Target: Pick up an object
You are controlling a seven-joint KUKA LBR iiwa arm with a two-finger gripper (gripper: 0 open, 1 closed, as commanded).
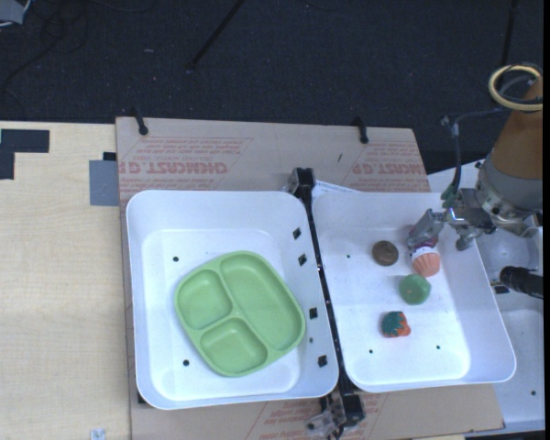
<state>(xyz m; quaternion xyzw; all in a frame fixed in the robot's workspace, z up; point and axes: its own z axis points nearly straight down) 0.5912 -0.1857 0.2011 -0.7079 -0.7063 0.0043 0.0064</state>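
**Jaws at the right bin's far edge, four pieces on its floor**

From my camera I see the arm [513, 159] reaching in from the right, its orange band above the wrist, with the jaws [428, 236] low over the far right part of the right bin [467, 360]. I cannot tell whether they are parted or closed; the metal there is too small and cluttered to read. Just below them sits a small pink-and-orange cupcake-shaped toy [426, 262], very close or touching, I cannot say which. A brown round piece [385, 252] lies to its left, a green round piece [414, 289] just below it, and a teal-and-orange item [395, 324] nearer me. In the left bin [156, 236] a green divided plate [239, 313] lies flat. Both bins rest on the surface [46, 291].
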